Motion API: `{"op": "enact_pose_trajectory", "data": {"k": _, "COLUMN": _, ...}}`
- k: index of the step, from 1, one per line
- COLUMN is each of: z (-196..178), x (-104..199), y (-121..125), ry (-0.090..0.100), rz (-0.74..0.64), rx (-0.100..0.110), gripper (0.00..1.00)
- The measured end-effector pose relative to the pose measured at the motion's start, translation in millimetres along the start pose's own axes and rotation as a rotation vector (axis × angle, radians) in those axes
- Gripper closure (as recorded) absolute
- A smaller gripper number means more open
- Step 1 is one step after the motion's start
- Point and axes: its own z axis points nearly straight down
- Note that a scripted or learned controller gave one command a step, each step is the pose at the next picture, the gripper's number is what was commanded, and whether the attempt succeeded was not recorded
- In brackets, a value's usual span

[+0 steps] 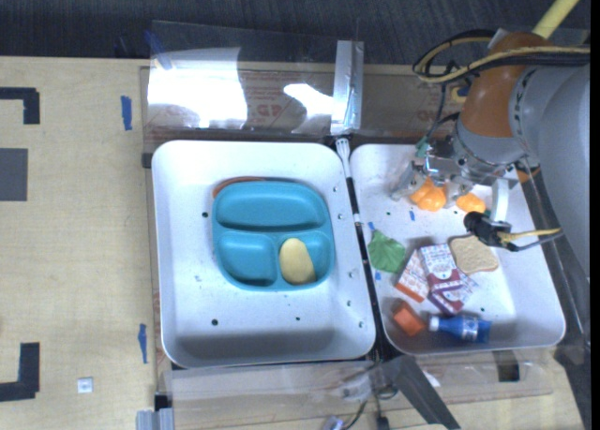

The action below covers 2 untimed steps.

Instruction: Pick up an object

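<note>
The gripper [441,173] hangs just above an orange toy [430,197]; its state I cannot tell. Reaching step, probably; next, descend and clamp.

The pale wood-grain counter [75,259] looks matt and lightly streaked. Both shallow white plastic bins [187,325] have a smooth, faintly shiny finish, and the clear plastic sheet [234,91] behind them throws back bright glare. The turquoise divided plastic tray [267,213] is smooth with a soft sheen, as is the yellow egg-shaped piece [296,260] lying in it. The small blue bottle [461,327] looks glossy. The red and white sachets [436,274] look like printed paper or foil.
</note>
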Motion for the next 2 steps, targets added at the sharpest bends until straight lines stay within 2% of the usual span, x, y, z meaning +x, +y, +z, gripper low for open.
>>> {"op": "enact_pose_trajectory", "data": {"k": 1, "z": -10, "x": 1, "y": 0, "ry": -0.002, "rz": -0.002, "rx": 0.000, "gripper": 1.00}}
{"op": "enact_pose_trajectory", "data": {"k": 2, "z": -98, "x": 67, "y": -20, "ry": -0.009, "rz": -0.156, "rx": -0.011, "gripper": 1.00}}
